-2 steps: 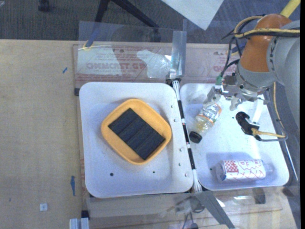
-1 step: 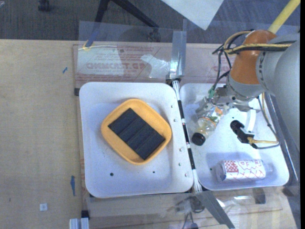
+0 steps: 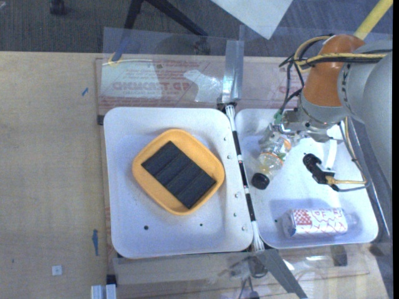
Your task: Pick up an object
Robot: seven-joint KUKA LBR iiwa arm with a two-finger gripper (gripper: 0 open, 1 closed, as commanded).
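In the right bin (image 3: 368, 226), the claw (image 3: 282, 131) hangs at the upper end of a small clear bottle (image 3: 269, 161), whose long axis runs down-left to its black cap; whether the claw is spread, I cannot tell.

Robotics lab setting: grey KUKA arm with orange band (image 3: 327, 73) reaching over two shallow white plastic bins (image 3: 124, 229) on light wooden bench (image 3: 43, 167); black wheeled office chair base (image 3: 134, 5) standing on dark grey carpet (image 3: 37, 33).
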